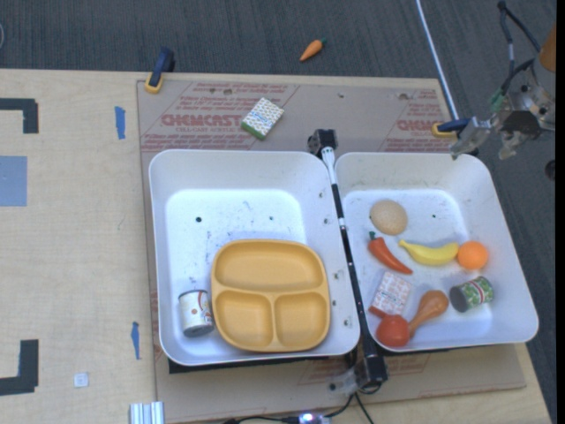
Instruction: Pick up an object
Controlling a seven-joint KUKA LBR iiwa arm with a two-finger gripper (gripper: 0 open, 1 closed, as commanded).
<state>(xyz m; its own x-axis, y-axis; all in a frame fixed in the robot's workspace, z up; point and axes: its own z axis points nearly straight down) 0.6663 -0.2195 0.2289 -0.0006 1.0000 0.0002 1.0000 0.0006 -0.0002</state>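
Board writing: red print is seen repeated across the brown cardboard sheet (pixel 353 109) under the bins; it appears to read "CHEMCAST", with smaller lines beneath too fine to be read.
Small box (pixel 262 117): green and white, printed with a speckled pattern, laid on the cardboard behind the left bin; its text cannot be read.
Can, left bin: a small white can (pixel 196 313) with a coloured label is lying beside the tray's left edge; the label is not legible.
Can, right bin: a dark can (pixel 471 293) with a green and red label is lying near the front right; the wording is too small to be read.
Left bin (pixel 168 237): a yellow three-compartment tray (pixel 270 293) is set toward the front.
Right bin (pixel 508 237): toy food is gathered in the middle and front: a tan bun (pixel 387 216), red pepper (pixel 384 253), banana (pixel 430 253), orange (pixel 473 255), a red-and-white packet (pixel 392 293), a drumstick (pixel 427 308) and a tomato (pixel 392 330).
Layout: banana and orange are nearly touching; drumstick and tomato are touching.
Floor: a toy carrot (pixel 310 50) is lying on the dark carpet behind the bench.
Gripper (pixel 494 135): seen at the upper right, beyond the right bin's back corner, above none of the food; nothing is seen held; whether the fingers are apart or together cannot be told.
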